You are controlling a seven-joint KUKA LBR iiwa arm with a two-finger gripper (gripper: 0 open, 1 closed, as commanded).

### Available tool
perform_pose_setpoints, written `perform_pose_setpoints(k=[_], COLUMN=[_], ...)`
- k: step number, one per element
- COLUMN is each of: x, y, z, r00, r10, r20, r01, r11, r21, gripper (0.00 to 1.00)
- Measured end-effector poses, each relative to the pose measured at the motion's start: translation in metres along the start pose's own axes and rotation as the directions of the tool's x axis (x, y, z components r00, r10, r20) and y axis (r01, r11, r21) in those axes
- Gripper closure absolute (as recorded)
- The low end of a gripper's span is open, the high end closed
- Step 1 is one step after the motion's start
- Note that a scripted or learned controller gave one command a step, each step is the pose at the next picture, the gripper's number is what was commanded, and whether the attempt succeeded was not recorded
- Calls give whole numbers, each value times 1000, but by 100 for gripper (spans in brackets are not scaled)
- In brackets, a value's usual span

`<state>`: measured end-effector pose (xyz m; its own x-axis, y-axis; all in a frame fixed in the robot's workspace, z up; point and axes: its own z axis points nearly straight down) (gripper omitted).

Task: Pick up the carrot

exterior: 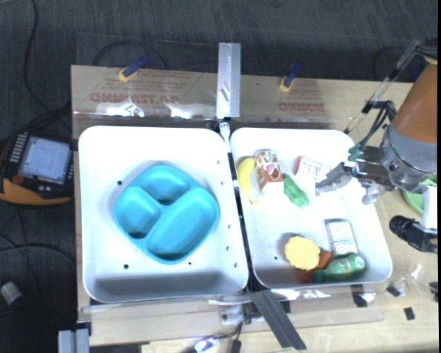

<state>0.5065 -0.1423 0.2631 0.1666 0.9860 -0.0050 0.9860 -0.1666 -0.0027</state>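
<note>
Overhead, the gripper (336, 180) hangs at the right edge of the right bin (268, 140), reaching in from the right on the grey arm with its orange band (419, 109). Its dark fingers point left and slightly down over the bin's white floor, but they blur together against the metal of the wrist, so I cannot tell how far apart the jaws stand. Nothing is visibly between them.

The carrot (312, 265) lies well below and a little to the left of the jaws, in the bin's lower part. Little of it shows: an orange stub tucked under the yellow corn cob (301, 250), which rests on top of it, with the green vegetable (343, 266) touching it on the right side.

Just to the left of the jaws sits a small white and red carton (308, 168), close to the fingertips but apart from them. Further left lie a green pepper-like piece (295, 190), a printed snack packet (267, 167) and a banana (247, 179) against the bin's left wall. Directly below the jaws, between them and the green vegetable, stands a small speckled box (340, 234).

Far to the left of the jaws, the left bin (103, 142) holds a blue divided tray (167, 211).
</note>
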Motion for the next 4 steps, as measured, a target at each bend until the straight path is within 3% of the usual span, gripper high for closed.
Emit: perform_pose_setpoints(k=[1, 2, 3, 4], x=[0, -1, 17, 30], y=[0, 0, -24, -27], z=[-8, -8, 126, 174], r00=[1000, 1000, 997, 999], r10=[0, 1, 81, -36], r20=[4, 5, -6, -2], r01=[0, -1, -81, 36], r11=[1000, 1000, 997, 999], r21=[3, 3, 5, -7], gripper=[100, 0, 0, 0])
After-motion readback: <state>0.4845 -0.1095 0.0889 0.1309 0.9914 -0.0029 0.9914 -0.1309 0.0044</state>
